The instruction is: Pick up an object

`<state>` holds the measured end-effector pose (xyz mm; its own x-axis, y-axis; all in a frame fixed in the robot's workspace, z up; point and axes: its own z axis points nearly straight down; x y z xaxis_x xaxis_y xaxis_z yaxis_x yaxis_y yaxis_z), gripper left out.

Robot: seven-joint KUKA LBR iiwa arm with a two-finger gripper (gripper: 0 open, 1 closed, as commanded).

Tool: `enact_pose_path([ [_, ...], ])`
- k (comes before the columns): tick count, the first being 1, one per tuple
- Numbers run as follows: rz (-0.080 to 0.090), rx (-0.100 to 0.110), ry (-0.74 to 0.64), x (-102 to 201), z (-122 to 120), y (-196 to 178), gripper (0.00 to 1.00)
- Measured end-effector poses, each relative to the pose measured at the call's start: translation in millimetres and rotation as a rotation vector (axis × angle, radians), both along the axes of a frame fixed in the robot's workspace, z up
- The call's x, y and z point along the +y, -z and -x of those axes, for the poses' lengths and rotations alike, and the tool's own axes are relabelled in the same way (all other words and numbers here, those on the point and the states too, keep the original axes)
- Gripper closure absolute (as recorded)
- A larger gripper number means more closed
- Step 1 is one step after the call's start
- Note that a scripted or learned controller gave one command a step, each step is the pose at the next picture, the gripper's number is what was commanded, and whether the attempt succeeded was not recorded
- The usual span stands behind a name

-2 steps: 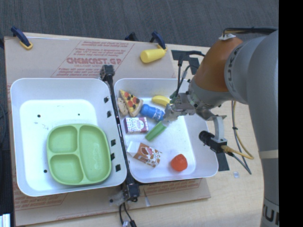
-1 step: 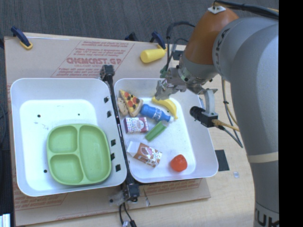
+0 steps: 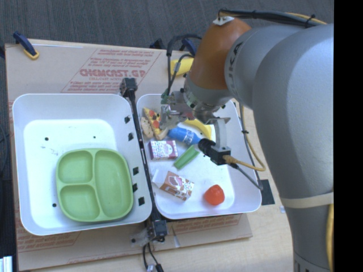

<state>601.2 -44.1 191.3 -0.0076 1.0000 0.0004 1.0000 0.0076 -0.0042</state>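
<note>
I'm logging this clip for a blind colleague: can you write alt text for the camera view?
The grey arm's pincer hangs low over the far end of the right bin, which holds small toy foods including a red tomato, a green stick and a small carton. The left bin holds a green divided plate.

arm (image 3: 289, 95): bulky grey casing | orange band (image 3: 218, 50) above wrist | yellow and black cables (image 3: 266, 17) along top | metal gripper (image 3: 170, 115)

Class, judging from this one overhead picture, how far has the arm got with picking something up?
Done: the gripper is down in the right bin, over the far-end pile. In hand: nothing visibly lifted; its grasp is hidden. Left: the tomato, carton and green stick lie untouched; the green tray holds nothing.
</note>
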Motion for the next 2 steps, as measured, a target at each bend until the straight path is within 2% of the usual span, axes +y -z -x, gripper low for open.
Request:
enact_pose_path([
  [1,0.001,-0.001,0.004,-45.0,54.9,-19.1,1.00],
  [2,0.001,0.000,0.001,-33.8,65.1,-25.7,1.00],
])
